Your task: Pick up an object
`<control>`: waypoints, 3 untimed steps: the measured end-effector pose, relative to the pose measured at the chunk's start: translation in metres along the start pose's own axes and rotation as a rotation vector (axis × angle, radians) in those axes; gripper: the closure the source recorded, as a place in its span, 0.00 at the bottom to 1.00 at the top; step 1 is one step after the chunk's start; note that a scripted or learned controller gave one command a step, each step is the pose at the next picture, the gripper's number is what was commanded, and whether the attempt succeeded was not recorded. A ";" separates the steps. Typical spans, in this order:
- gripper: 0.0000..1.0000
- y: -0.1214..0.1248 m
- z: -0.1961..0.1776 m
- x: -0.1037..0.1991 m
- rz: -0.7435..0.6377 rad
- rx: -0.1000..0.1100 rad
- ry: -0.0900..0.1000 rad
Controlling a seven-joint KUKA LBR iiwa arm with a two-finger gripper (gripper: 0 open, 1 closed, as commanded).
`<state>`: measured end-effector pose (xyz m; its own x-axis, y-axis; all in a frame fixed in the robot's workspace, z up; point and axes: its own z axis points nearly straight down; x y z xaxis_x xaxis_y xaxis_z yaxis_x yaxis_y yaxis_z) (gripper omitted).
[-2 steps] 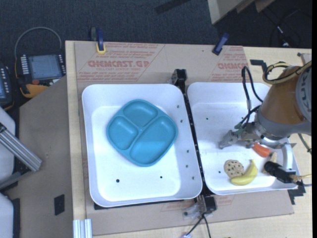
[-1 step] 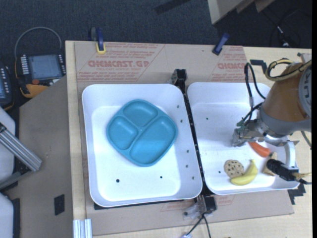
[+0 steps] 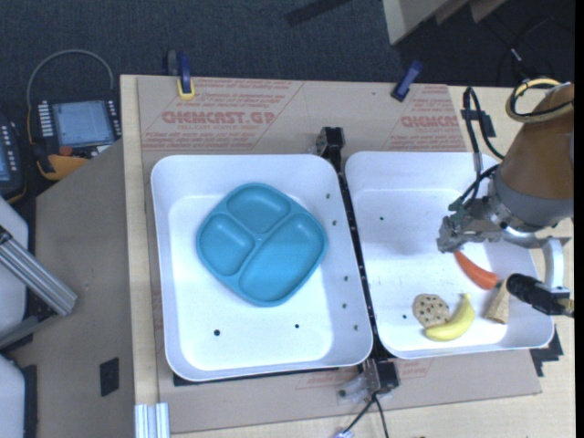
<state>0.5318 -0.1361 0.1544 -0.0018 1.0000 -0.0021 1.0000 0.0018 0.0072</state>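
In the right bin [image 3: 401,199] lie an orange carrot [image 3: 476,269], a yellow banana [image 3: 454,322], a round brown cookie [image 3: 429,309] and a tan wedge-shaped piece [image 3: 497,305]. My gripper [image 3: 453,234] hangs low over the right part of this bin, just above and left of the carrot's upper end. The wrist and fingers look dark from above, and their spread cannot be made out. Nothing is seen held between them. The carrot's right end is partly covered by the arm's hardware.
The left bin [image 3: 182,327] holds a blue divided plate [image 3: 262,243]. A black clamp [image 3: 330,140] sits between the bins at the back, another [image 3: 379,377] at the front. The arm's grey and orange body [image 3: 543,167] overhangs the right bin's right edge.
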 end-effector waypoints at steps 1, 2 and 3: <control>1.00 0.011 -0.048 -0.001 0.000 0.000 0.000; 1.00 0.006 -0.107 -0.008 0.001 -0.002 -0.001; 1.00 0.002 -0.094 0.052 -0.004 0.010 0.005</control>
<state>0.5326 -0.0835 0.2481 -0.0057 1.0000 0.0030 1.0000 0.0057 -0.0025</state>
